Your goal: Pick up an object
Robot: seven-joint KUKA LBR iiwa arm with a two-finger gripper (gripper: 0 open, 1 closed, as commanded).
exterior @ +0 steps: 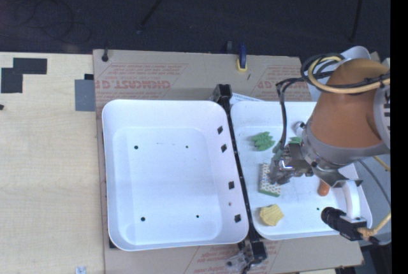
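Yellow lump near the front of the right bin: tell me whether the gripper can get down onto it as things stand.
Probably yes. The yellow lump lies alone on the bin floor, apart from the dotted green pad, with nothing over it. The gripper sits just beyond, above that pad.
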